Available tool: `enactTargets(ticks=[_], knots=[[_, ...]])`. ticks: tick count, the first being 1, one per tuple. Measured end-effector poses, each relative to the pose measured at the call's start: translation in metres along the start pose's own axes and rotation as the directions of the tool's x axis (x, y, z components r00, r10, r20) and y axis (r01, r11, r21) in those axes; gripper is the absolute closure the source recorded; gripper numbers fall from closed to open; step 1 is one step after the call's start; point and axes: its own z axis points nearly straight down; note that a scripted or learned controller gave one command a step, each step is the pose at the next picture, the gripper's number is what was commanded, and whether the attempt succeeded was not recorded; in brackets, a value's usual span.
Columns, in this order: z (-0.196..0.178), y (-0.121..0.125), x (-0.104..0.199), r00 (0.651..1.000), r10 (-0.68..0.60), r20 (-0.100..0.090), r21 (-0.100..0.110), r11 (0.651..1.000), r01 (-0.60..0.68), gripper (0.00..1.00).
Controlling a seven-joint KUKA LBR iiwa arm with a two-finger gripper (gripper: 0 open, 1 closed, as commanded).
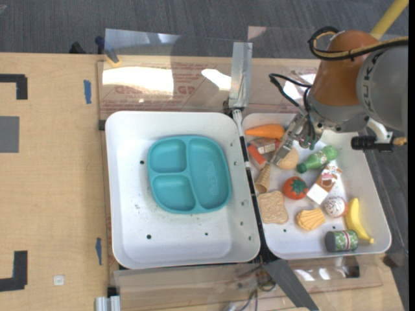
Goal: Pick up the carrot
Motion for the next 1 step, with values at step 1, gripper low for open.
enactTargets(ticks=[1], knots=[[-0.0463,0.0263,0.0253,0.991,0.137,-0.004,0.0,0.991,-0.137,1.0]])
